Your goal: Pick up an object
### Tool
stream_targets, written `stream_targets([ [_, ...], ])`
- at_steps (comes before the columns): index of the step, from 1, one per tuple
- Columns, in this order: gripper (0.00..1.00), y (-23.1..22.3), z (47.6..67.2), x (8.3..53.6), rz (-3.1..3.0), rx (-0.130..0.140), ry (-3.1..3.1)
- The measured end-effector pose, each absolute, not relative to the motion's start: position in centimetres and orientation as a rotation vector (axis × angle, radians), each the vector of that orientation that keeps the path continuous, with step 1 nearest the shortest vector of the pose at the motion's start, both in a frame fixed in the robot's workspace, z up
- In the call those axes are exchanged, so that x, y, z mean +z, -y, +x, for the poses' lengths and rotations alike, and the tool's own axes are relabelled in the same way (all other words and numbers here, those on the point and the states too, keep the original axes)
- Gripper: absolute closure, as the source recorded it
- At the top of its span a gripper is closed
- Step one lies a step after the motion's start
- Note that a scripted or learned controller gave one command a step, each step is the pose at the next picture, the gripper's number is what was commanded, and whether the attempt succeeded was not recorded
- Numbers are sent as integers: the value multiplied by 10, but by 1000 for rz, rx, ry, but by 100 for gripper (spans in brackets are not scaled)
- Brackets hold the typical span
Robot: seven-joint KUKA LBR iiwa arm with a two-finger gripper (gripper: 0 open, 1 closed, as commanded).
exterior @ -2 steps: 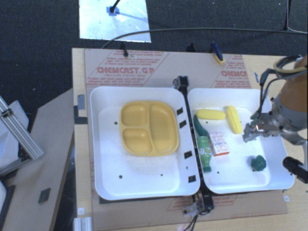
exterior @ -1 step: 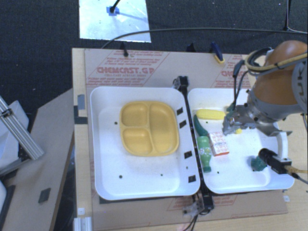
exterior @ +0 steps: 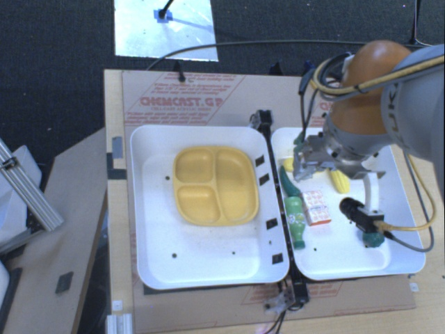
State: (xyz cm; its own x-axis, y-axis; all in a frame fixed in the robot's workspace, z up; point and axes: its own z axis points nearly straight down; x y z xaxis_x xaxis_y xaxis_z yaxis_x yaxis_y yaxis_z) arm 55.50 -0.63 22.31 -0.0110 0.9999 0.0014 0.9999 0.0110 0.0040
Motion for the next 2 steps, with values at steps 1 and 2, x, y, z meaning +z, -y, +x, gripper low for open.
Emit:
stream_targets([
  [1, 100, -46, 574, 215, 2209, 5, -2232],
  [2, 100, -93, 602, 229, 2209, 8, -2231],
])
